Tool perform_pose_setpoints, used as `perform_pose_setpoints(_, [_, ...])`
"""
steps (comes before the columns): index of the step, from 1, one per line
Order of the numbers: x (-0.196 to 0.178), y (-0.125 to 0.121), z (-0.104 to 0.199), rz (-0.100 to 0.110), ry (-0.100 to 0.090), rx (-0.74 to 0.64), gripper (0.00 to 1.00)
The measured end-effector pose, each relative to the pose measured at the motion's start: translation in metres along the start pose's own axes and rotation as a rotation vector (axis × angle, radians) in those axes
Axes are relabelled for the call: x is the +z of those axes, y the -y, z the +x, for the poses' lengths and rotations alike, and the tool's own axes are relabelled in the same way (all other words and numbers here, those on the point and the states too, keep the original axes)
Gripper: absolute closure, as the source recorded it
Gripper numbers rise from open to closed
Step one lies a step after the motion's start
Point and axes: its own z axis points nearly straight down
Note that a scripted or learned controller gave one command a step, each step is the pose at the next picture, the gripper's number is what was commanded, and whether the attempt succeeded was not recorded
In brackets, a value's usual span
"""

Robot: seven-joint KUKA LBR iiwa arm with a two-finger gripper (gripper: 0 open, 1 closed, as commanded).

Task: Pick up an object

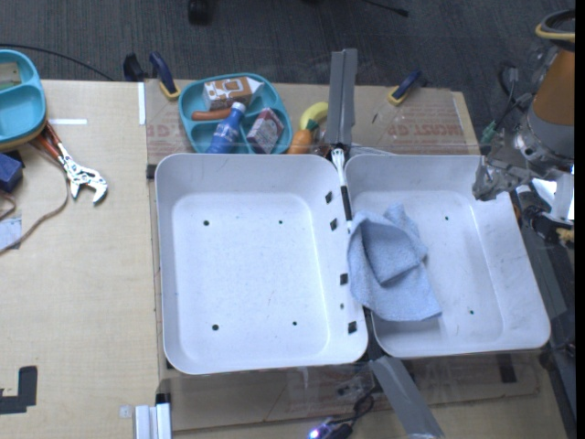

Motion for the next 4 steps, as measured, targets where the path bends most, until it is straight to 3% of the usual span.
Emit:
perform_pose_setpoints(1, [-0.009, -0.024, 0.043, 0.001, -0.002, 0.165, 1.00])
perform_pose_setpoints(2, [0.026, -0.004, 0.114, 0.004, -0.002, 0.180, 1.00])
perform_pose_setpoints(3, [0.026, -0.004, 0.114, 0.004, -0.002, 0.181, 0.00])
perform_pose_setpoints(4, [0.088, 0.050, 0.075, 0.003, -0.003, 0.100, 0.00])
